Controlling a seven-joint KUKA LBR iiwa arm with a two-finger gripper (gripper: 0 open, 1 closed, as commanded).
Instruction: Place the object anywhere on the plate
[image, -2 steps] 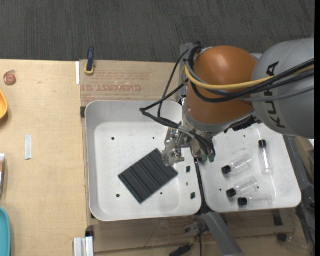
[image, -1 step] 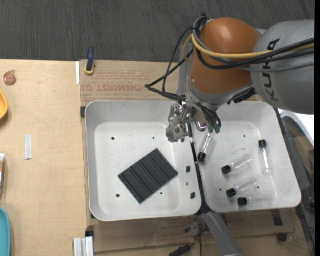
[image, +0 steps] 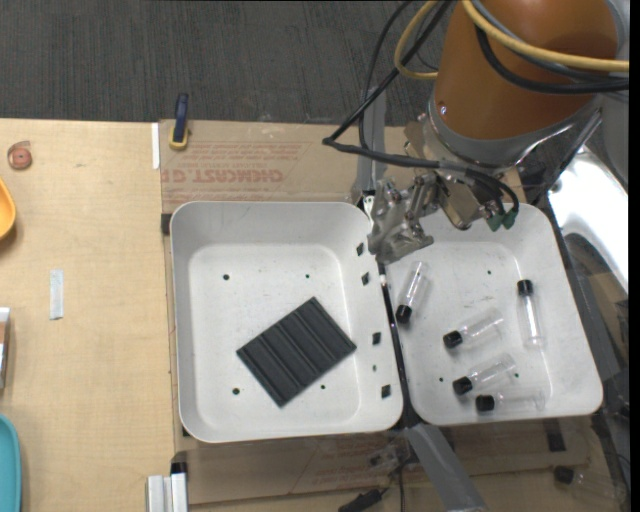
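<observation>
Hovering above the inner top corner of the right bin (image: 560, 400): gripper (image: 398, 238), finger state impossible to tell. Lying in that bin: five clear vials with black caps, one vial (image: 410, 291) just below the gripper. Resting in the left bin (image: 200, 240): dark ribbed plate (image: 297, 351), set askew.

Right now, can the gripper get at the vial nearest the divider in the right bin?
Probably yes: the gripper hangs just above that vial, which lies apart from the other vials.
</observation>
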